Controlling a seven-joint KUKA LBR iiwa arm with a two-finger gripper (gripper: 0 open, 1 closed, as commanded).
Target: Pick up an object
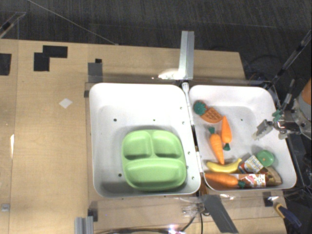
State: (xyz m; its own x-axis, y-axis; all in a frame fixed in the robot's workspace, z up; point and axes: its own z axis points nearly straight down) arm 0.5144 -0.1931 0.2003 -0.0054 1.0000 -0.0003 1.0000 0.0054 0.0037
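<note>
Poised over the right bin's far-right side, the end effector [268, 127] hangs apart from the toys, and whether it is wide or narrow cannot be told. Nearest the camera, along the shallow white right bin [243, 99] front wall, lie a long orange carrot [222, 180], a yellow plastic banana [223, 167], a small labelled bottle [253, 180] and a green round toy [265, 157], crowded together and probably awkward to separate. Farther back, two upright orange carrots [220, 141] offer likelier targets. A green divided plastic tray [154, 159] fills the left bin [105, 130] on the wooden table [44, 130].
</note>
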